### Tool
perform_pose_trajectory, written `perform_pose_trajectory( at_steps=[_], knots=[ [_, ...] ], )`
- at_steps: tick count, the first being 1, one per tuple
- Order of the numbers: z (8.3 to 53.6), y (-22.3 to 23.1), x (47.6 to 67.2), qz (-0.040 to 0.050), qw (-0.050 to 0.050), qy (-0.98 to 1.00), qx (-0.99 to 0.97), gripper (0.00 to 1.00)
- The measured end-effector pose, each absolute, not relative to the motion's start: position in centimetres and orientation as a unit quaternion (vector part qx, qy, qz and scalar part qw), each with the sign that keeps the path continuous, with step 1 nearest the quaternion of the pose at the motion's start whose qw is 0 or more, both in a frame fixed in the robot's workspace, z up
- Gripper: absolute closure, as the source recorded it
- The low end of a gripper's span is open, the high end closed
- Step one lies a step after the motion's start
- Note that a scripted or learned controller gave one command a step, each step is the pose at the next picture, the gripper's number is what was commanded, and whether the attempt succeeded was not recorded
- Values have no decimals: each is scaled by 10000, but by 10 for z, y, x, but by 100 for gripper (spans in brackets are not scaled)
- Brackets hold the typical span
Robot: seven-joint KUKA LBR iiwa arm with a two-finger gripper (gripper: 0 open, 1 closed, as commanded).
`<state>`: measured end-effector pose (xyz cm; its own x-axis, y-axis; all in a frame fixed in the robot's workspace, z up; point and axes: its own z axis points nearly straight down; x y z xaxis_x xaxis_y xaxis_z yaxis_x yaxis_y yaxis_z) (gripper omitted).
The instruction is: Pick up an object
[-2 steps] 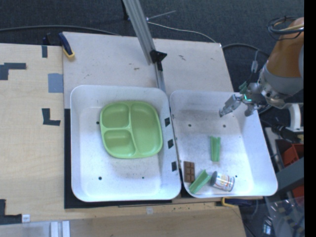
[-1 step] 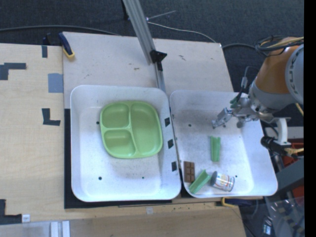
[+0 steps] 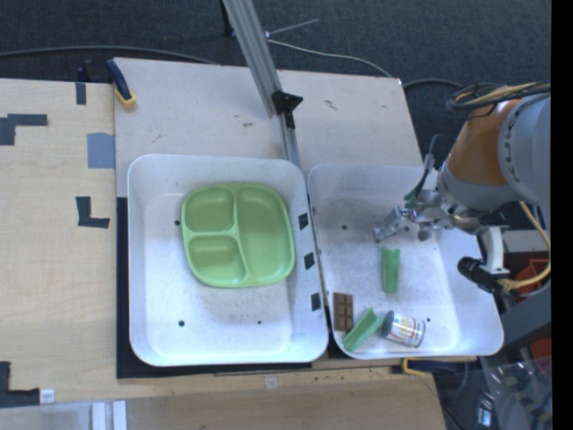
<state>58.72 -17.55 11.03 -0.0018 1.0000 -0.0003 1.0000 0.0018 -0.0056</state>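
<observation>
Green is the colour we see most: a green plate (image 3: 238,235) with three parts lies flat in the left bin (image 3: 143,267), well away from the fingers, off to their left. The gripper (image 3: 387,229) hangs over the right bin (image 3: 358,186), with the grey arm (image 3: 501,164) coming in from the right (its orange band sits just above the wrist). We see the metal fingers (image 3: 383,232) pointing left and down, and they look a little spread, with nothing between them. We cannot tell if they touch the bin floor.

Just below the fingers lies a green stick (image 3: 390,269), standing up and down in the view, near them but apart. Farther below, by the bin's front wall, we see three more things close together: a brown block (image 3: 344,311), a green wedge (image 3: 361,329) lying at a slant, and a small can (image 3: 405,330) on its side. The wedge and the can look like they touch.
</observation>
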Motion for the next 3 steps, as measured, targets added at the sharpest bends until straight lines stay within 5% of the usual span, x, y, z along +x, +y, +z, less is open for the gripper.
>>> perform_pose_trajectory(
  at_steps=[1, 2, 3],
  knots=[
    [88, -175, 587, 12, -2, -7078, -7064, 0],
    [98, -174, 587, 9, 3, -7083, -7059, 100],
    [161, -171, 591, -13, -20, -7077, -7065, 100]
  ],
)
